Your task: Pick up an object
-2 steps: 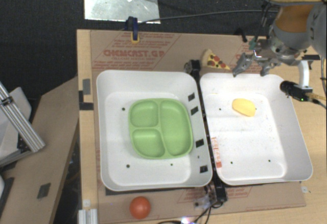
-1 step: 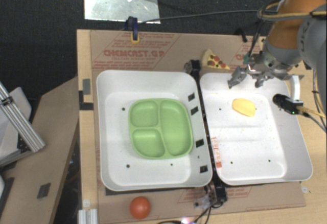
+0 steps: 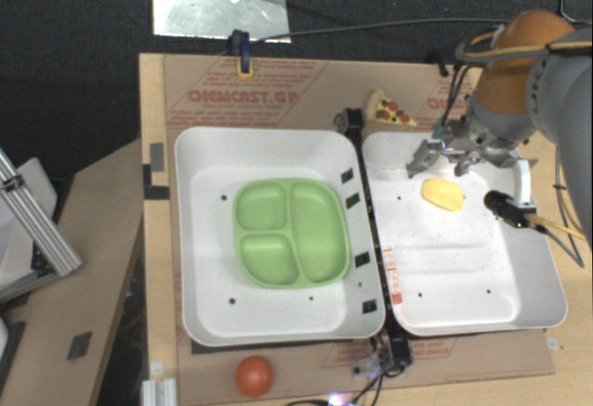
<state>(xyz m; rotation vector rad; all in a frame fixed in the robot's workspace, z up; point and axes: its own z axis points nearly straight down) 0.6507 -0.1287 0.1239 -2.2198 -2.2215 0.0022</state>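
Two white bins sit side by side on my bench. My gripper (image 3: pixel 445 157) hovers over the right bin (image 3: pixel 482 288), fingers spread apart with nothing between them, just above a yellow lemon-like piece (image 3: pixel 444 194) lying in that bin's upper part. I see a green divided tray (image 3: pixel 290 232) in the left bin (image 3: pixel 199 209), and an orange ball (image 3: pixel 254 375) on the bench below it
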